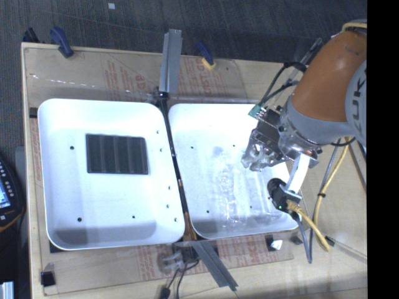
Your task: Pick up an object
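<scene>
A: Where is the arm?

B: It reaches in from the right, its orange band [333,73] at the far right, and the hand [257,156] hangs over the right side of the right bin [206,120].

A: Is the hand open, or closed on something?

B: I cannot tell. Its tip blurs against the white floor of the bin.

A: And the object to be picked?

B: In the right bin I see only a faint, clear, glassy patch [234,192] near the middle, reaching toward the near wall, just left of and nearer than the hand. What it is I cannot make out.

A: The left bin?

B: The left bin [56,123] holds a dark ribbed rectangular block [117,154], lying flat left of centre, well apart from the hand.

A: Anything else on the tabletop?

B: The tabletop [93,70] carries blue clamps [62,42] at the far edge, a grey bar [169,61] between the bins at the far side, and yellow cables [315,226] by the arm.
</scene>
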`<state>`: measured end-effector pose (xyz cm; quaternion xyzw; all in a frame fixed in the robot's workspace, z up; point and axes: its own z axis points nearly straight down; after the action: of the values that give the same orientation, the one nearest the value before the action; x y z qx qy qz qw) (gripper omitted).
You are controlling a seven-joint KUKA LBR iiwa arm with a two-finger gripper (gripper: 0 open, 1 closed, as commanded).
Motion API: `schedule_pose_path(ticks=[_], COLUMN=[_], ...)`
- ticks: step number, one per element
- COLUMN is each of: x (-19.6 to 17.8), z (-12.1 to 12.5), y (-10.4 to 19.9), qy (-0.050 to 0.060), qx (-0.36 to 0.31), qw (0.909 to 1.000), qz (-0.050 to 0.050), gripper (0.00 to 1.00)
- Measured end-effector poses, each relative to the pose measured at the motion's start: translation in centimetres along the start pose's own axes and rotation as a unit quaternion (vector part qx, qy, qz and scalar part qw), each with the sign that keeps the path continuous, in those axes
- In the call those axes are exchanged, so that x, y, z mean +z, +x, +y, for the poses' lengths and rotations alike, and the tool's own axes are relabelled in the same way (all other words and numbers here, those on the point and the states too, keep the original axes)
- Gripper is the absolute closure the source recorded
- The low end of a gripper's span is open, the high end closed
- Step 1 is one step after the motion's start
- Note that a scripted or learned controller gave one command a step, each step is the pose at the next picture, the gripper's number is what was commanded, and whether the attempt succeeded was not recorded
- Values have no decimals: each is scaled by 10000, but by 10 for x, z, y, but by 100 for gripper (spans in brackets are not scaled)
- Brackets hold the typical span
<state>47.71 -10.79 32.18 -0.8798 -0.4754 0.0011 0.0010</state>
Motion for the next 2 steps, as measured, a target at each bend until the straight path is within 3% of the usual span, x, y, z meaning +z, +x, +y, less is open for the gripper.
schedule_pose_path(ticks=[1,2], x=[-19,-1], z=[50,10], y=[-26,-15], qy=[-26,13], qx=[-2199,-380], qw=[9755,9993], qz=[-2,-3], gripper=[100,100])
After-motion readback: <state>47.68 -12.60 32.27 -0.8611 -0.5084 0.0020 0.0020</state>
